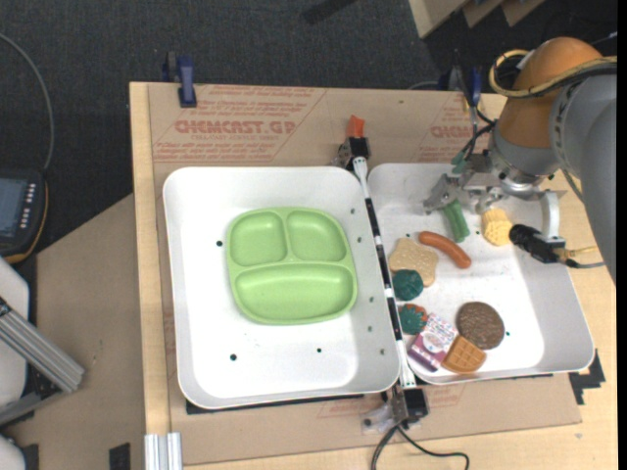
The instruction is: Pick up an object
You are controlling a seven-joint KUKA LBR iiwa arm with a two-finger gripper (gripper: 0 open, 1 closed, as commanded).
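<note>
Two white bins sit side by side on the counter (245,125): the left bin (196,341) holds a green divided plate (291,265), and the right bin (558,311) holds toy food. Along its lower left lie a toast slice (412,258), a teal piece (407,285), a waffle (464,355) and a brown round patty (480,323), with a sausage (445,248) and a yellow piece (498,228) further up. At upper right the tool (453,207) is clenched around a green stick (457,222).
</note>
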